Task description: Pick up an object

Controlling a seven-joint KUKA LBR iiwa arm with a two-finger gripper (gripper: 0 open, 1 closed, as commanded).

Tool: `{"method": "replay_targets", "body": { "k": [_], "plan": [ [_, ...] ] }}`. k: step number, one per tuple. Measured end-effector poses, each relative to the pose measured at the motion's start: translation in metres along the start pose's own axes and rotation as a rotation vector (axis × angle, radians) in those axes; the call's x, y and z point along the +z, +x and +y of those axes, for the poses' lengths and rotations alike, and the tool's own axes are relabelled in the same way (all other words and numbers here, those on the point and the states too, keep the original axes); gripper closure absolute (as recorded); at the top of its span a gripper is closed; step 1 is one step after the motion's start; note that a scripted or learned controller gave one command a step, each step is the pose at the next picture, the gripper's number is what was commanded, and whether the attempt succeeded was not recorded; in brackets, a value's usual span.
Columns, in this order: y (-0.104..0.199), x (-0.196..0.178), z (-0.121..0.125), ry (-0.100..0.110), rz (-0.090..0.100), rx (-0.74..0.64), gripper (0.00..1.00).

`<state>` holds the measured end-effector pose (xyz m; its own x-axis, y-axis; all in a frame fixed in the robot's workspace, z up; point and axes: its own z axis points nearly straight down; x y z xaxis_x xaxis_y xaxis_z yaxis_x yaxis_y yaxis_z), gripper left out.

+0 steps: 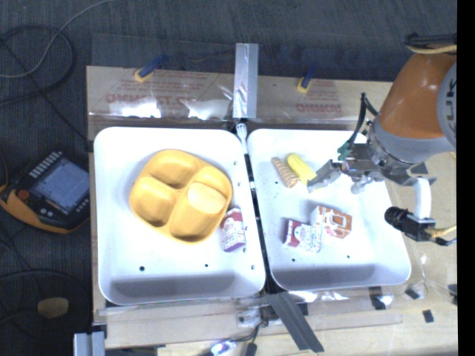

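Bench: two white bins side by side.
My gripper: over right bin, touching nothing; open or clenched, can't tell.

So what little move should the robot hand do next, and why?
Probably drop straight down a little. The gripper hangs over the right white bin with nothing visibly between its fingers, just right of the small yellow corn-shaped toy and above the red-and-white carton. Lowering would bring it level with those things.

Dark carpet (cables trailing) surrounds wooden bench.
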<state>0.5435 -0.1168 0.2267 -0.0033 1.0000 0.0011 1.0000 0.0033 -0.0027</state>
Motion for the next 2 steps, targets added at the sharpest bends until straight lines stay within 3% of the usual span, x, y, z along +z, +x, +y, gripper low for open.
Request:
{"method": "replay_targets", "body": {
  "k": [1,2],
  "plan": [
    [-0.001,0.097,0.103,0.001,0.0,0.065,0.0],
    [-0.015,0.137,0.124,-0.011,-0.006,0.033,0.0]
  ]
}}
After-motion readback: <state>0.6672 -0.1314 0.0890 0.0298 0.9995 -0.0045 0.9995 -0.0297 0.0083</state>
